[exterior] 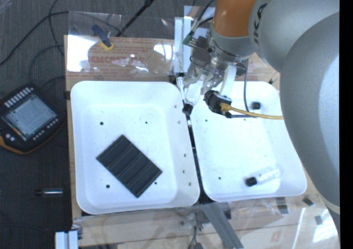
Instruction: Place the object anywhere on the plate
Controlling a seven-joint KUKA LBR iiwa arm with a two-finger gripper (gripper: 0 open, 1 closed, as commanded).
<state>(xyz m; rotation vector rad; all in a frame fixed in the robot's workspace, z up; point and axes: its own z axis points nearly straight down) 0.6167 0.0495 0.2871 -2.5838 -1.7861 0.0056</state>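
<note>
The gripper hovers at the far end of the seam between the bins; I cannot tell its state; a white marker lies near-right in the right bin; the dark ribbed plate sits in the left bin. Best descend squarely across the marker's barrel.

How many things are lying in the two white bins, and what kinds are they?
Dark ribbed plate: 1, in the left bin
White marker with a black cap: 1, in the right bin
Total: 2 things
The gripper hangs over the seam between the bins.
</note>
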